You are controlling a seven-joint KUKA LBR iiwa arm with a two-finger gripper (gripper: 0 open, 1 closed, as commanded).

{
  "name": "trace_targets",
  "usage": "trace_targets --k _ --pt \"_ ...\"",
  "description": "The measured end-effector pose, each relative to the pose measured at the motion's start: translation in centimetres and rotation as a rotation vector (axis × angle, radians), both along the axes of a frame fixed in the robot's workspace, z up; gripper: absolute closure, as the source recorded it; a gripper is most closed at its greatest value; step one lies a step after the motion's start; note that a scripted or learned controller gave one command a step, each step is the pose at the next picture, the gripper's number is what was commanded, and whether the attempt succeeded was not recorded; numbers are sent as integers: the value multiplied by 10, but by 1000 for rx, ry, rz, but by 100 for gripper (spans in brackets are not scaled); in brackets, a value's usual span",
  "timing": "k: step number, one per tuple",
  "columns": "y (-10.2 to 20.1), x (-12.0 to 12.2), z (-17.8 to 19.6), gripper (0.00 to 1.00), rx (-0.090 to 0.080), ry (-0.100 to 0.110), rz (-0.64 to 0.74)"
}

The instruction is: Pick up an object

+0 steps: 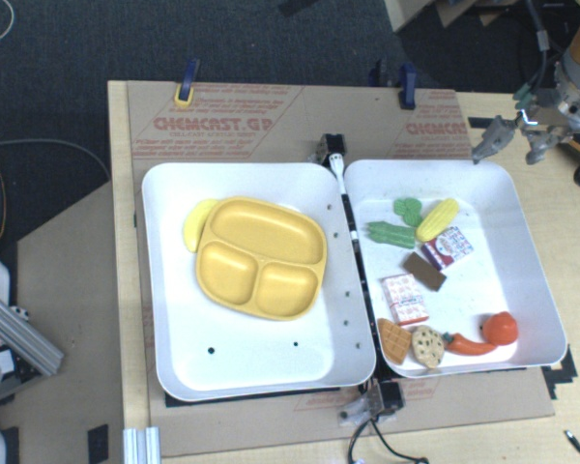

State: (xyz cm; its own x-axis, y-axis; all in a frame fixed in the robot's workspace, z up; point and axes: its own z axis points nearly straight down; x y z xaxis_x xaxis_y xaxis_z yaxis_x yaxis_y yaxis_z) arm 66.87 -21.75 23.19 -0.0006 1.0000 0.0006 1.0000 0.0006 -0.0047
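Observation:
The right bin (532, 249) holds several small toy foods: a yellow corn cob (437, 218), green vegetables (392, 232), a brown block (427, 270), a purple-and-white packet (453, 246), a red-and-white packet (404, 300), a waffle (393, 339), a cookie (427, 346), an orange chili (467, 345) and a red tomato (502, 328). My gripper (514, 146) hangs above the bin's far right corner, well off from the toys. It is open, and nothing sits between its fingers.
In the left bin (164, 288) lies a yellow divided plate (259, 257), with a yellow piece (197, 223) poking out from under its left edge. A black divider (346, 222) runs between the bins. Clamps (185, 92) grip the cardboard's far edge.

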Motion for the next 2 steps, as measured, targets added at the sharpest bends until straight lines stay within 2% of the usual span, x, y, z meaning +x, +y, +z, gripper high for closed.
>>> trace_targets --k 2 --pt "12 -3 -119 0 2 2 0"
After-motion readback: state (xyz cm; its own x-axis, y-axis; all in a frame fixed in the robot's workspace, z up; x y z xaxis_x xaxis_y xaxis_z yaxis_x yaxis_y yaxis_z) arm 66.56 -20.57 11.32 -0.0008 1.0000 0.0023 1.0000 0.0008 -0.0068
